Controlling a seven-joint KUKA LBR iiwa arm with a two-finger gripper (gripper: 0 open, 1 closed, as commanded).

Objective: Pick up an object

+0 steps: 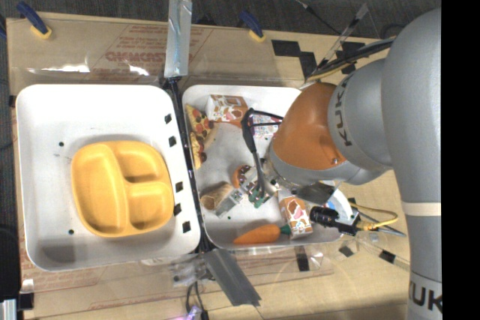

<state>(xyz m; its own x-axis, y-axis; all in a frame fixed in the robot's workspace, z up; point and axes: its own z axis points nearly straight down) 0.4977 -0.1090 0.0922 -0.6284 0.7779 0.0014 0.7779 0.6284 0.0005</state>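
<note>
My gripper [253, 189] is low in the right bin [225, 240], under the orange wrist band, among several toy food items. Right beside it lie a small brown round piece [241, 174] and a tan bread-like piece [215, 195]. An orange carrot [259, 235] lies along the bin's near wall. A small printed carton [297, 215] sits just right of the gripper. A pizza slice [197, 127] and a printed snack packet [226, 109] lie at the bin's far left. The arm hides the bin's right part.
The left bin [45, 109] holds a yellow divided tray [120, 186]. A dark divider strip [182, 161] runs between the two bins. Cables [360, 221] trail on the bench at the right, by the arm.
</note>
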